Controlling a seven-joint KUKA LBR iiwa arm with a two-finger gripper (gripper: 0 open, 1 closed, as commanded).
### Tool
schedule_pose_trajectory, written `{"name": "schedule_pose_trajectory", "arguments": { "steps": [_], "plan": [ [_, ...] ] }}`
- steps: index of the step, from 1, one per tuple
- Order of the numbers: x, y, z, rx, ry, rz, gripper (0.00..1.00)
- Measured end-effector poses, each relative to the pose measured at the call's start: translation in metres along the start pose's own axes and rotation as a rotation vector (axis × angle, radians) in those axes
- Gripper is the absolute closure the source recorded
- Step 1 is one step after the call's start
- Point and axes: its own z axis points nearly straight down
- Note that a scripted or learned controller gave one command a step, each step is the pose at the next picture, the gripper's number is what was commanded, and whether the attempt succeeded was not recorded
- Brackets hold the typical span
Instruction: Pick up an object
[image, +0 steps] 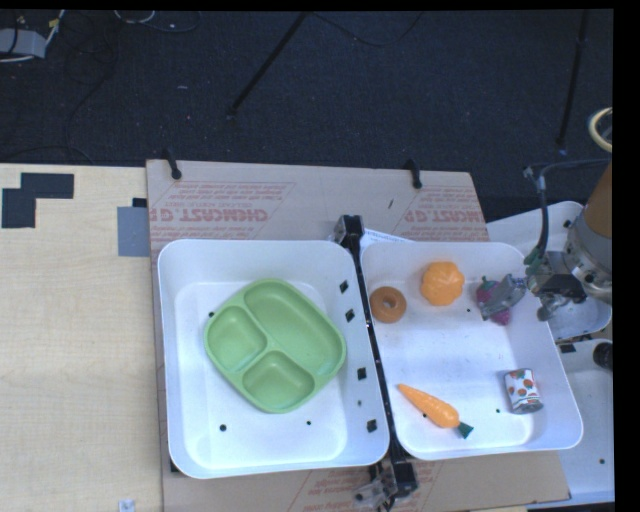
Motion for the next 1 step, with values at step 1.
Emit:
{"name": "schedule_pose_trajectory", "arguments": {
  "steps": [1],
  "plan": [
    [0.0000, 0.0020, -0.0064, -0.011, -0.002, -0.002, 0.00]
  ]
}}
